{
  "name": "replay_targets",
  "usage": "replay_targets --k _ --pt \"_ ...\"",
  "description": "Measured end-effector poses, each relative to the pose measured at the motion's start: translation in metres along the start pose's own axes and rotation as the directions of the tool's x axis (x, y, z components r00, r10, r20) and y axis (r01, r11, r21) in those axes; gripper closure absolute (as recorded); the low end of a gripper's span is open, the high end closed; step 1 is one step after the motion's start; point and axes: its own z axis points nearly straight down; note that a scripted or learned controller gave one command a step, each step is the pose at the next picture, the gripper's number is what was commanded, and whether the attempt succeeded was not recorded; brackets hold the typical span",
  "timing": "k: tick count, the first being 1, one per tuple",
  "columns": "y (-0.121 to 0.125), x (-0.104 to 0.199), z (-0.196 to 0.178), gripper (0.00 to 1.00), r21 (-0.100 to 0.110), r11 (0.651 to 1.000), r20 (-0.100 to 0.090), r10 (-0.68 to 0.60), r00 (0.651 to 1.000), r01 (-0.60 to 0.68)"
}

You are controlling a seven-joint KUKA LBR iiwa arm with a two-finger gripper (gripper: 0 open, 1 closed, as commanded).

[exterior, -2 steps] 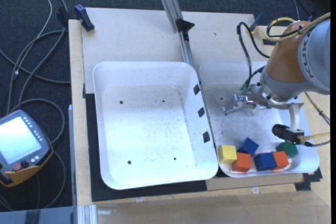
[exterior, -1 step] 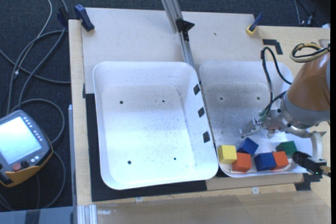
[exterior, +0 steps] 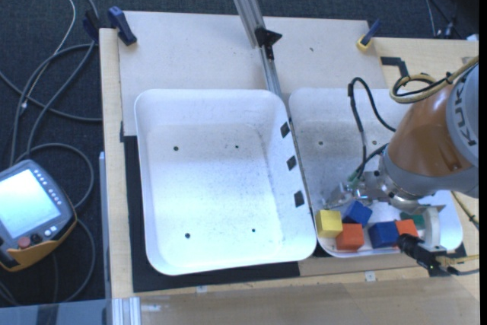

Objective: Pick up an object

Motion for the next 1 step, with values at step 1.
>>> replay_targets --k 1 --pt "0.0286 -0.0322 -0.0005 0.0 -0.005 1.0 0.006 0.004 1.0 -0.004"
